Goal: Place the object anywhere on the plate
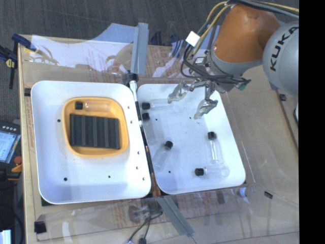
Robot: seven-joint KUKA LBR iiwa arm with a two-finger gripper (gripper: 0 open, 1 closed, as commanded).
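The gripper [195, 100] hangs over the top part of the right bin [231, 136], in the upper middle of the picture. Its two shiny metal fingers [206, 107] are spread wide apart and nothing is between them. Above it sits the big orange band [244, 32] of the arm [284, 50], with yellow and black wires looping around it. The arm is cut off at the right side of the picture.

Under and around the gripper, the right bin holds small clear tubes with black caps. The clear parts are hard to see against the white bin, so the caps show best. One tube [216, 149] lies at the right side of the bin, and this one shows most clearly. Another [210, 172] lies near the bottom right corner. One [163, 154] lies near the middle, and two black caps [145, 111] sit close to the left wall, one just below the other.

The left bin [45, 151] holds a yellow plate [68, 131] with a dark ribbed part in its middle. One more clear tube [91, 105] lies on the top part of the plate, its black cap at the left end.

Under the bins is a wooden bench [269, 151] with white papers [71, 57] at the upper left.
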